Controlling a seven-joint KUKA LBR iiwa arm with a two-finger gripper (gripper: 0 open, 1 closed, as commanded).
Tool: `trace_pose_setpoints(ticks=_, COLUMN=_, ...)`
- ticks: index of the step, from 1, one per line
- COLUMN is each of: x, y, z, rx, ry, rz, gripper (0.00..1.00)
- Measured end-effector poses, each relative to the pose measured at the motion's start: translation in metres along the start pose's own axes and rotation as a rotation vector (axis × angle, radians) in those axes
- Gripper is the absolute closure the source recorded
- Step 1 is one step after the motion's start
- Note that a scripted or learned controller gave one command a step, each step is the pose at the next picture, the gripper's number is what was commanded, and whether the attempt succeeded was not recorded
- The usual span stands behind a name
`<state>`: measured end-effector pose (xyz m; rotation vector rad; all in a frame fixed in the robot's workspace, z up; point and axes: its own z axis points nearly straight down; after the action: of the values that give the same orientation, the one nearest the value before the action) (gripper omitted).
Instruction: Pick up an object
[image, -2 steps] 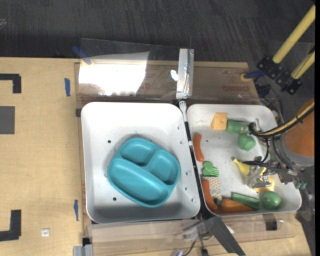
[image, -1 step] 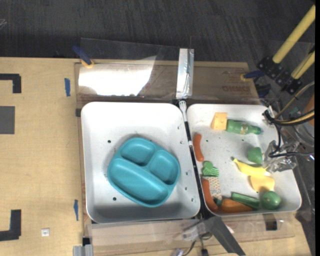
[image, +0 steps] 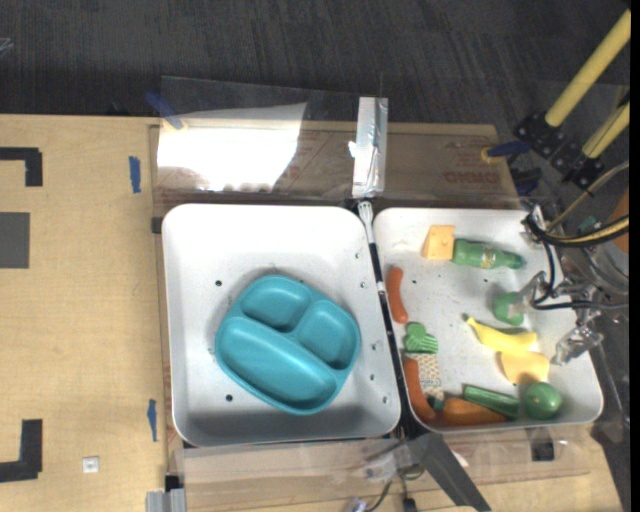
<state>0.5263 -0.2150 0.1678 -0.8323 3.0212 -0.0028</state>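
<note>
A slanted overhead view shows a table (image: 70, 300) carrying two shallow white bins side by side. The left bin (image: 190, 250) holds one teal divided tray (image: 288, 342), lying flat near its middle. The right bin (image: 440, 290) holds a scatter of toy food: an orange cheese wedge (image: 438, 243) near the top with a green bottle (image: 486, 256) just beside it, a red sausage (image: 397, 293) along the left wall, a green leafy piece (image: 420, 340), a yellow banana (image: 503, 336) near the middle, and a carrot (image: 470, 408), a dark green cucumber (image: 490, 398) and a round green fruit (image: 541, 401) crowded at the bottom right. The gripper (image: 572, 338) hangs at the right bin's right edge among cables, metal parts blurred; whether it is open or closed cannot be told, and nothing is visibly held. No object looks picked yet. A good attempt would likely target something with room around it, such as the banana or the cheese wedge, descending straight over its centre, spanning its narrow side, and avoiding the crowded bottom corner and the bin walls.
</note>
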Motion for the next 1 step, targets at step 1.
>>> trace_pose_setpoints(ticks=1, x=0.0324, y=0.014, z=0.0785, rx=0.006, ry=-0.006, rz=-0.008, gripper=0.0)
